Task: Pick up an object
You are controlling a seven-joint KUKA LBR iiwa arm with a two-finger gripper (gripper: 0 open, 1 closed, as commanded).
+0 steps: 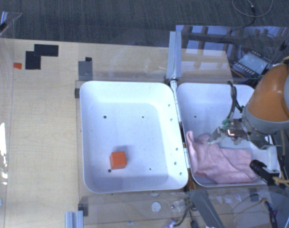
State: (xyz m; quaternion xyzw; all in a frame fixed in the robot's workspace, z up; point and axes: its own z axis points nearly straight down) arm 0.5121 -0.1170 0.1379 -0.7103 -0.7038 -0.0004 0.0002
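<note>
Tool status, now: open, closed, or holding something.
Tool: low over the pink cloth in the right bin; open or closed cannot be told.

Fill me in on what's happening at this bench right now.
A grey arm with an orange band reaches in over the right bin, its claw low at the upper edge of a crumpled pink cloth lying there. Whether it has gripped the cloth is unclear. An orange block sits untouched in the left bin.

left bin (92, 127) — block (118, 160) inside, near front | right bin (201, 103) — cloth (220, 160) inside, front
</note>
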